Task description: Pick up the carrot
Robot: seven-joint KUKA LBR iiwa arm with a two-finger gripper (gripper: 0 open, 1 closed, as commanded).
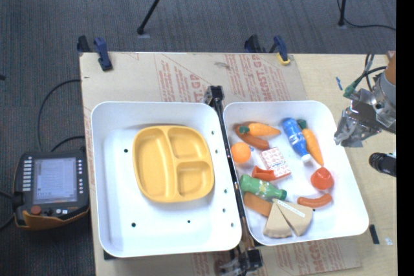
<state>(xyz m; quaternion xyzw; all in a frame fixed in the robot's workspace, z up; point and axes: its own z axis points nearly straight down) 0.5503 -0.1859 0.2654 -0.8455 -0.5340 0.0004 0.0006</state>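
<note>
I see the carrot [259,129] untouched in the right bin [349,158]; my gripper [352,132] hovers outside its rim, grip state unclear, nothing picked yet.

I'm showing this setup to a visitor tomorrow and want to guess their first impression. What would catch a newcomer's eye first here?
Probably the yellow divided plate, alone in the left bin. Next, the bright jumble of toy food in the right bin: a carrot near its far left corner, a blue bottle beside a second carrot, and an orange. The pincer hangs just outside that bin's right rim.
</note>
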